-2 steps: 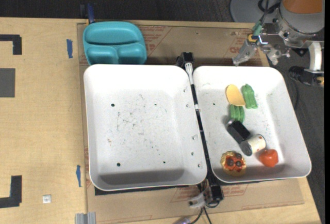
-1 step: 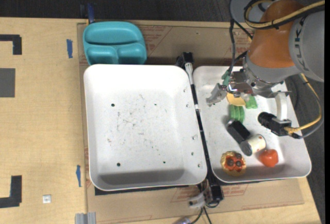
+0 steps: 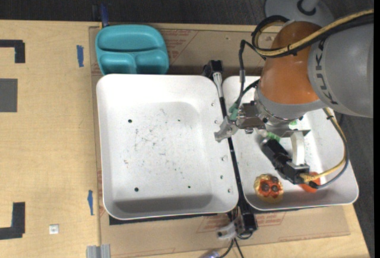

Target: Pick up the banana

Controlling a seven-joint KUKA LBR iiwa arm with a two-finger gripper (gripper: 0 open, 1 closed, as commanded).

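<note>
My gripper hangs low over the middle of the right bin, seen from above. The orange-banded wrist and grey arm cover it and hide much of that bin's floor. A small round toy, yellow and orange with dark red spots, lies at the bin's front, just in front of the gripper. A small orange piece sits to its right near the front wall. Whatever lies under the wrist is hidden.
The left bin has a bare, scuffed white floor. A teal divided tray stands behind it on the cardboard bench. A black-handled tool lies along the wall between the two bins.
</note>
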